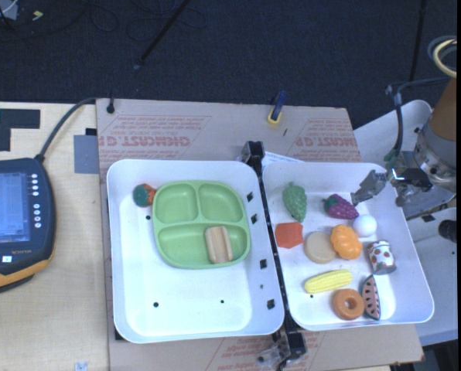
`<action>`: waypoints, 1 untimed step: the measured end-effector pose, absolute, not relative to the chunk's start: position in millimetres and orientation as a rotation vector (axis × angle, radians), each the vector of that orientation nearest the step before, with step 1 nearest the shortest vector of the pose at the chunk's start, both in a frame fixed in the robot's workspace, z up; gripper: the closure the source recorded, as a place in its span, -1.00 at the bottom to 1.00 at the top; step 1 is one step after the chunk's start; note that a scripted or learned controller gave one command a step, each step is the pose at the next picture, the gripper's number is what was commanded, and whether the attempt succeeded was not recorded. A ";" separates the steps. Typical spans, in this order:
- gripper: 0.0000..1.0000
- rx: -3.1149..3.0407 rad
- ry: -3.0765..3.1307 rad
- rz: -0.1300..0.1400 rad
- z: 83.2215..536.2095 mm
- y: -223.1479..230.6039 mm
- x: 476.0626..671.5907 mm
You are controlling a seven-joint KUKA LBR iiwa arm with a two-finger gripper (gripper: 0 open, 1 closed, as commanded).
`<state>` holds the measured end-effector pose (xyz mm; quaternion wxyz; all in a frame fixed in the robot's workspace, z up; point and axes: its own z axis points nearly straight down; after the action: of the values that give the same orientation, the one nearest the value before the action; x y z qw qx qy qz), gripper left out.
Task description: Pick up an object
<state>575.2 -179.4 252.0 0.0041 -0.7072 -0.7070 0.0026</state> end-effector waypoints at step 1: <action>-1.00 -2.220 -2.222 0.001 256.3 -179.7 577.0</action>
<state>577.0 -179.7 256.3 0.0004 -0.7069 -0.7073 0.0004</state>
